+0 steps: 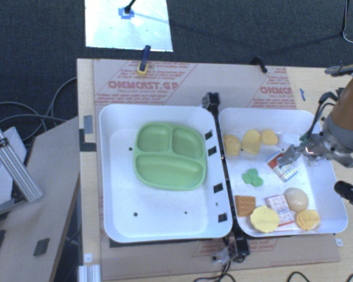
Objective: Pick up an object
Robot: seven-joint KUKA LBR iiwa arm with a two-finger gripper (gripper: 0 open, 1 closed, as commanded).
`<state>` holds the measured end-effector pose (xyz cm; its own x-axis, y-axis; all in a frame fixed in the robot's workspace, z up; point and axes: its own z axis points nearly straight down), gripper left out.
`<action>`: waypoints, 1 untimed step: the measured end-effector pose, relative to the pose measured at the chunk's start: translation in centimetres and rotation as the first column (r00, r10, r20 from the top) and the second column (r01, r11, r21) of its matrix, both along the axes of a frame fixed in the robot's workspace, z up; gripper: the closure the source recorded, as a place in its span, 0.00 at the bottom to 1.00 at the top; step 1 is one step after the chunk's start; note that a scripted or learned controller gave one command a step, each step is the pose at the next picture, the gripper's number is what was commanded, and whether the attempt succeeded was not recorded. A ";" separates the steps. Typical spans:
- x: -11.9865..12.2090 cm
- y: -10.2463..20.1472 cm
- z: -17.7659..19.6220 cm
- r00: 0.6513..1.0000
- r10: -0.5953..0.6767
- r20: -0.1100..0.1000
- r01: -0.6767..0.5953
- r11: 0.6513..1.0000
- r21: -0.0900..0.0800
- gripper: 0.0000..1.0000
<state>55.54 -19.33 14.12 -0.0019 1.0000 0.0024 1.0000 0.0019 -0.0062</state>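
Item: red-and-white packet (284,167), flat in right bin (335,216), directly under the fingers (293,155). Finger spread: cannot tell; blurred.
Risk, judged: thin packet lies flush with the bin floor, so the fingers may skid over it or nudge it toward the green piece (252,177) beyond the tips.

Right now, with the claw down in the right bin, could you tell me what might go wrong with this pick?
1. The claw sits at the edge of the red-and-white packet, a flat thing, so it may slip out or never be caught.
2. The yellow pieces lie close by; the arm could nudge them.
3. The bin wall is near, leaving little room for the wrist.
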 end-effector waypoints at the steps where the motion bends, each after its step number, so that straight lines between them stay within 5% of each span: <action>1: -0.1 0.1 -5.5 1.000 0.000 0.000 0.000 1.000 0.000 0.00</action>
<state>55.48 -19.25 8.67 -0.0015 1.0000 0.0027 1.0000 0.0015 -0.0060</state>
